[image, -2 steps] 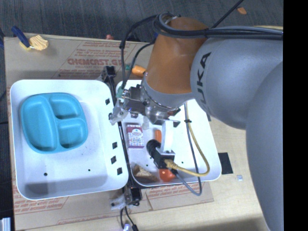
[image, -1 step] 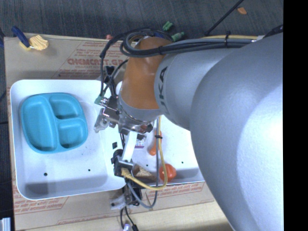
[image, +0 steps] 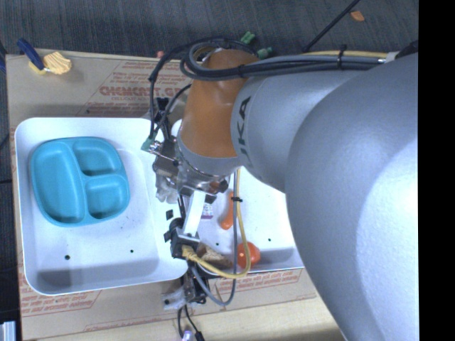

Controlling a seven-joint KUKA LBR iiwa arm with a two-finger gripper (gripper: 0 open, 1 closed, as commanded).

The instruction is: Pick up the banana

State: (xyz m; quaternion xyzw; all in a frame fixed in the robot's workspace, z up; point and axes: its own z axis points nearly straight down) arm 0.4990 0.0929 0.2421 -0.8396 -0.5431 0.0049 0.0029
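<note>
My gripper (image: 183, 199) hangs low over the left edge of the right bin (image: 274, 212), close to the wall between the two bins. The grey arm and its orange band cover most of that bin. Beside the gripper lies a slim orange piece (image: 226, 217), and a round orange-red thing (image: 247, 254) sits near the bin's front rim. Just left of that, a yellow-brown shape (image: 210, 260) lies at the front rim, and I cannot tell whether it is the banana or part of the cable.
The left bin (image: 43, 275) holds a blue divided plate (image: 78, 180) in its back half. A small yellow and blue item (image: 51, 62) lies on the cardboard beyond the bins at the far left.
</note>
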